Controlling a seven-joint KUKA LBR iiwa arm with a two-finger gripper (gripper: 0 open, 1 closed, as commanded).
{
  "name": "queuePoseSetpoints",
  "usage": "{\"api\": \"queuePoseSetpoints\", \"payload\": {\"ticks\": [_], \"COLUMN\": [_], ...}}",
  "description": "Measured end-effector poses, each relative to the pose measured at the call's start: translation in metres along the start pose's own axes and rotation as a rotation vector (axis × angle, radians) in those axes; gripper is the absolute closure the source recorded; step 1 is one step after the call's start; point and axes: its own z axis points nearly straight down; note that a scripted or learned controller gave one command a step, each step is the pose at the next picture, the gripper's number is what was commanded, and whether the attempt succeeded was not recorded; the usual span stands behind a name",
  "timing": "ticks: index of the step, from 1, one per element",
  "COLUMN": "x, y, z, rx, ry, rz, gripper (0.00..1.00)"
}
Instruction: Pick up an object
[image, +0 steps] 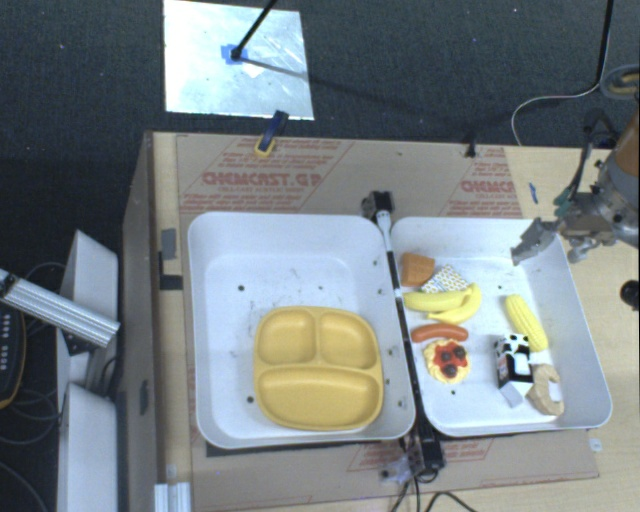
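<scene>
The grey two-finger gripper (535, 245) hangs above the far right corner of the right white plastic bin (590, 330); whether it is released or clenched cannot be told, and nothing shows between its tips. Behind it the grey arm (610, 200) reaches in from the right. The candidates all lie in that right bin: a yellow plastic corn cob (525, 320) nearest the gripper, a yellow toy banana (443, 299) and orange wedge (417, 268) near the left wall, a red sausage (439, 332), a small pizza slice (447, 361), and a black-and-white carton (514, 362) beside a tan ring-shaped biscuit (547, 390) at the near right corner. The left bin (230, 250) carries a yellow divided tray (318, 367). Judging by this, nothing is picked yet; descent, grasp and lift remain.
</scene>
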Motion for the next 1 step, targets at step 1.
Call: {"api": "queuePoseSetpoints", "payload": {"ticks": [1], "x": [-0.0326], "y": [-0.0157], "z": [0.0856], "rx": [0.002], "ry": [0.000], "rz": [0.002], "gripper": [0.00]}}
